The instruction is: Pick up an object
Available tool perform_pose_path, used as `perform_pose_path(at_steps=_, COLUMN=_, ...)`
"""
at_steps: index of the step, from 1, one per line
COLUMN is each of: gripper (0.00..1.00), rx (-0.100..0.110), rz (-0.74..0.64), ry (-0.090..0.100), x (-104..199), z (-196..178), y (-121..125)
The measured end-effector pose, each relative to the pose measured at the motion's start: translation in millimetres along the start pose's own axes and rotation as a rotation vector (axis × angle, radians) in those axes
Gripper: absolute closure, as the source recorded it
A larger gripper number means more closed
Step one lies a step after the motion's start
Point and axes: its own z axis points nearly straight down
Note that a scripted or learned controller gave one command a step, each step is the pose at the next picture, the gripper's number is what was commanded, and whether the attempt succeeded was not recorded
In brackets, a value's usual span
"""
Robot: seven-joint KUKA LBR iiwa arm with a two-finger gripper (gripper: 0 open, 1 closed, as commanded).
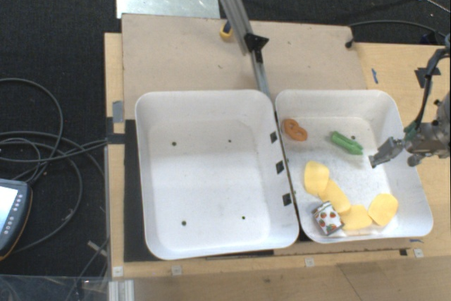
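The right bin (405, 125) holds several small things. A green pod-shaped piece (347, 143) lies near its middle, and an orange ring-shaped piece (294, 129) sits by its left wall. Several yellow pieces (317, 177) trail toward the front, one of them (383, 208) at the front right. A small white cup with red spots (328, 218) rests against the front rim. My gripper (381, 154) reaches in from the right edge and hangs over the bin's right side, just right of the green piece and apart from it. I see nothing held in it.
The left bin (204, 96) stands beside the right one, with dark clips (279, 166) along the shared wall. A slanted metal pole (232, 0) crosses the back of the bench. Cables (42, 144) and a tablet (10, 211) lie on the floor at left.
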Motion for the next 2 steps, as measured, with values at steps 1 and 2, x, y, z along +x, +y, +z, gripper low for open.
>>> perform_pose_path(at_steps=1, gripper=0.0, rx=-0.001, rz=0.001, ry=0.0, x=0, z=0, y=0)
perform_pose_path(at_steps=2, gripper=0.0, rx=0.005, rz=0.003, ry=0.001, x=9, z=46, y=0)
